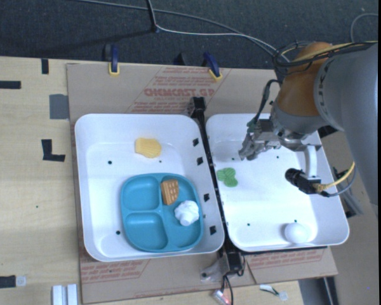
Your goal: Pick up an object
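White ball (pixel 298 232) hugs the right bin's (pixel 330 230) near rim.

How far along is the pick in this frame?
Nothing looks picked yet. The gripper hangs over the right bin, up and right of the green object, which lies on the bin floor. The white ball sits near the front edge. Descent, grasp and lift remain.

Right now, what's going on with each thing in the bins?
Gripper: over the right bin, holding nothing I can see.
Green object: lying loose in the right bin.
White ball: resting near that bin's front corner.
Blue tray: flat in the left bin.
Waffle piece: on the tray.
White lump: on the tray.
Yellow piece: on the left bin's floor.
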`<state>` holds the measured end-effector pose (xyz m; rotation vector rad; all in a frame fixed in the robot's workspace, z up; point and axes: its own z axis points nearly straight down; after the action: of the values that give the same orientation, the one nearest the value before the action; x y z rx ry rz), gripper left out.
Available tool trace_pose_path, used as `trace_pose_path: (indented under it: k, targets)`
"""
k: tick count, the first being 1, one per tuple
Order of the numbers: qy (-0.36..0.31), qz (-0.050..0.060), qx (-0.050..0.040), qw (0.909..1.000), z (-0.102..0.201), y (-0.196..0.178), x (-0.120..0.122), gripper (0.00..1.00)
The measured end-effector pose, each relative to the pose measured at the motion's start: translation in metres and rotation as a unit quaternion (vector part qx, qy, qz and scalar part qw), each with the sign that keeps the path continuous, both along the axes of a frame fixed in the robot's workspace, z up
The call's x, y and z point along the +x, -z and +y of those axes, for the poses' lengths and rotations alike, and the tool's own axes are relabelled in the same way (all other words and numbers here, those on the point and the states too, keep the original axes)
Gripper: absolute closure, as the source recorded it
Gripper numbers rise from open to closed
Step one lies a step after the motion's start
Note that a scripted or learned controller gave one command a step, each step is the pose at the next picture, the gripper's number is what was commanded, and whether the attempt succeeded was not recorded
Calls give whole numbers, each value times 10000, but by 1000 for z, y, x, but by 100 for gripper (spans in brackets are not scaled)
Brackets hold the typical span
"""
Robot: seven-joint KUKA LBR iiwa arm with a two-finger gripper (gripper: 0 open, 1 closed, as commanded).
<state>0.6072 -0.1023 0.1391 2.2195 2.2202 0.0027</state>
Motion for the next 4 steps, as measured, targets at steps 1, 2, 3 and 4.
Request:
trace_pose_path:
  k: [1, 2, 3, 4]
  targets:
    - [1, -1, 0, 10000, -1, -44, -5, 100]
    - [1, -2, 1, 10000, -1, -86, -8, 100]
    - [-19, 17, 6, 10000, 50, -81, -19, 100]
    - [-19, 12, 8, 10000, 94, -92, -43, 100]
